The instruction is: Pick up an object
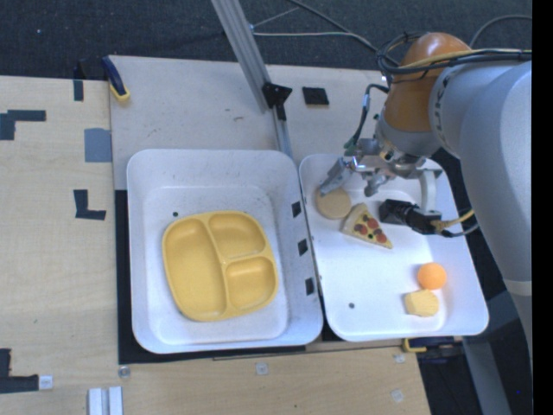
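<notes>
In the right bin, a round tan cookie lies at the far left corner. A pizza slice toy lies just right of it. My gripper hovers right above these two at the bin's far end, its fingers spread apart with nothing between them. An orange ball and a pale yellow lump sit near the bin's front right corner.
The left bin holds a yellow divided plate. A metal post rises behind the bins. The grey arm fills the right side, over the right bin's far edge.
</notes>
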Robot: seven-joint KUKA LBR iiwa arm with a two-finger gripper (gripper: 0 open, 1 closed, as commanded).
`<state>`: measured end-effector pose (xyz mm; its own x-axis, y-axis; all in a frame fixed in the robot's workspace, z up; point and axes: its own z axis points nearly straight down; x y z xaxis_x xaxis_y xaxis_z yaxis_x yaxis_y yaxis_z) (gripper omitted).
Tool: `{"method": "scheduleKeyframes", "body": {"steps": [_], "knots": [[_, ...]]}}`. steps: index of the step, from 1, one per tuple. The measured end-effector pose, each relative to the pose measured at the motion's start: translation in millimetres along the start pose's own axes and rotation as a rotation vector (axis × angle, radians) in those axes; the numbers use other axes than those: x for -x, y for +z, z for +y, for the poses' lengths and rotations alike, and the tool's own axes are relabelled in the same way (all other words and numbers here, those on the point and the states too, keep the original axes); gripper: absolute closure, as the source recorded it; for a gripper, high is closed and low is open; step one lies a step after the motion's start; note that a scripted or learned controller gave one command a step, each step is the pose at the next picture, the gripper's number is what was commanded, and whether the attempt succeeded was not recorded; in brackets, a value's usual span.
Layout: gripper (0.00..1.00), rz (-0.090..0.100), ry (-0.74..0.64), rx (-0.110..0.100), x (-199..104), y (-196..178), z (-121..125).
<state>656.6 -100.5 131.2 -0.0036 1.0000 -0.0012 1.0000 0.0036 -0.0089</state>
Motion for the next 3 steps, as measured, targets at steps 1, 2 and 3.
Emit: {"method": "scheduleKeyframes", "body": {"steps": [1, 2, 3], "knots": [[1.0, 0.0, -0.004, -0.002, -2, -10, 0], [1.0, 0.001, -0.001, 0.01, -7, -71, -1], [1.0, 0.0, 0.0, 0.01, -8, -122, -1]]}}
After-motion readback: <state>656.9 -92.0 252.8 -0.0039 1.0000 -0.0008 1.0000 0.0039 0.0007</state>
